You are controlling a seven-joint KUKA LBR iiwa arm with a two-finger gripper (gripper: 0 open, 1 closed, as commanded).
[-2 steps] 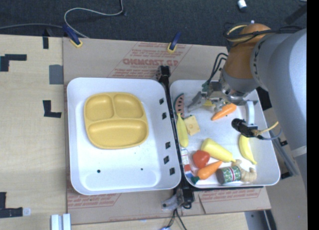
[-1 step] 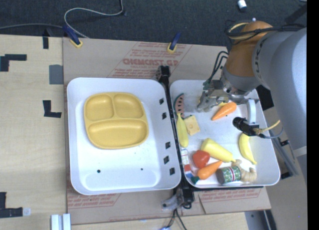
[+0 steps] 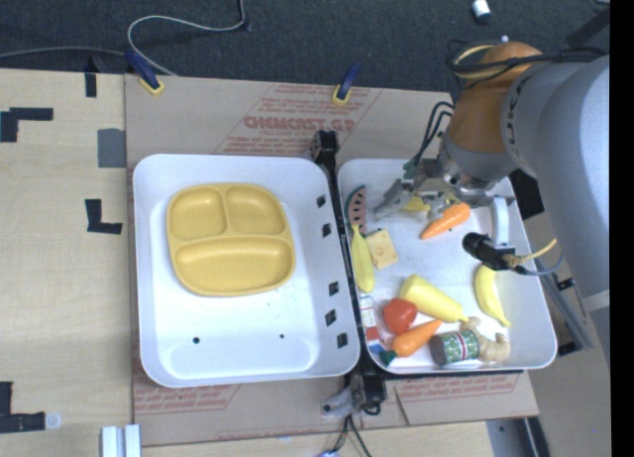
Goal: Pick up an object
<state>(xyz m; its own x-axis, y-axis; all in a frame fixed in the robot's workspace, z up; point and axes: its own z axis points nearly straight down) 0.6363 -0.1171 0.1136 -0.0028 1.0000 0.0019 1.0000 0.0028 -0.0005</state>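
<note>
arm over the right bin, nothing lifted yet

standing by the bench. two white bins side by side. left bin (image 3: 158,346) has a yellow divided plate (image 3: 233,238) lying flat in its upper half. right bin (image 3: 530,331) holds the toy food.

the arm (image 3: 495,108) comes in from the right, orange band above the wrist, and its gripper (image 3: 391,197) hangs low over the upper part of the right bin. the fingers look spread apart, metal tips angled toward the bin's left wall, nothing between them that i can see. so released, not grasping.

nearest pick: a small carrot (image 3: 445,220), just beside the gripper on its right. its long axis runs on a slant, fat end up toward the right, thin end down toward the left. apart from the tips, not touching as far as i can tell.

other items: a banana slice (image 3: 363,259) lying along the left wall, a cracker (image 3: 382,249) beside it, a yellow pepper (image 3: 432,297), a tomato (image 3: 399,315), a second carrot (image 3: 416,337) below it, a can (image 3: 456,347) on its side, a banana (image 3: 489,291) near the right wall.

my read: approach step, grasp not begun. next move needs the tips shifted over one item and turned across its short side before closing; the carrot's slant means a wrist turn first.
</note>
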